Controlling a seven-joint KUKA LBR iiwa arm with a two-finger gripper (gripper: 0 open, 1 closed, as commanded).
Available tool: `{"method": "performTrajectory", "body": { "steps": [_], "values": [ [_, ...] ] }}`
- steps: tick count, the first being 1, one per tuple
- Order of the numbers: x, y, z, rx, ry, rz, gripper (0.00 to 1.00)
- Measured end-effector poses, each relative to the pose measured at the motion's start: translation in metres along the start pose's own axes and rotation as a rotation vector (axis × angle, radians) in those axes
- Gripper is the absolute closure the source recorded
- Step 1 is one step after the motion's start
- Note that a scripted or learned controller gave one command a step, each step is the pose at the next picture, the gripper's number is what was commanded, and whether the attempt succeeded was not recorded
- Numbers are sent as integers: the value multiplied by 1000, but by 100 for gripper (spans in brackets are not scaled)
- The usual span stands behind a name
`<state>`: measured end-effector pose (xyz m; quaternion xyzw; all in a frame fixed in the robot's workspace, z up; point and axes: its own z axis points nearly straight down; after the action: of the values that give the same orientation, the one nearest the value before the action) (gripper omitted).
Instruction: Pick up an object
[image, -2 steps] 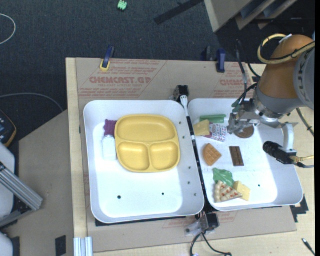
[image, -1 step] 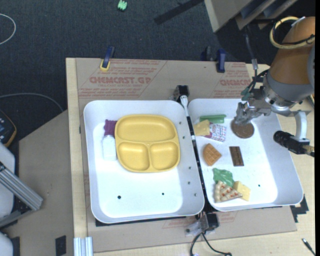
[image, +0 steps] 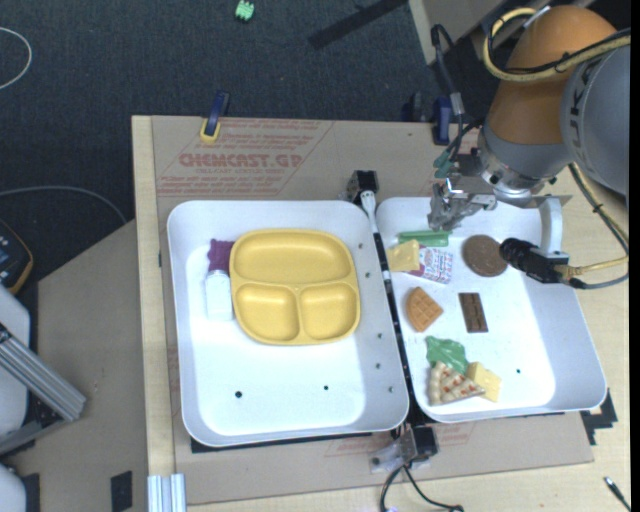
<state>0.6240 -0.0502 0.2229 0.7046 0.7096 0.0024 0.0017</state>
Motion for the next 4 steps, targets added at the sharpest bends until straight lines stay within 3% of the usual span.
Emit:
{"method": "performTrajectory", "body": {
  "steps": [1, 3, 4],
  "values": [
    [35, 29, -12, 0, 0, 2, 100],
    [30, 20, -10, 8, -1, 7, 100],
    [39, 29, -10, 3, -2, 6, 100]
  ]
}}
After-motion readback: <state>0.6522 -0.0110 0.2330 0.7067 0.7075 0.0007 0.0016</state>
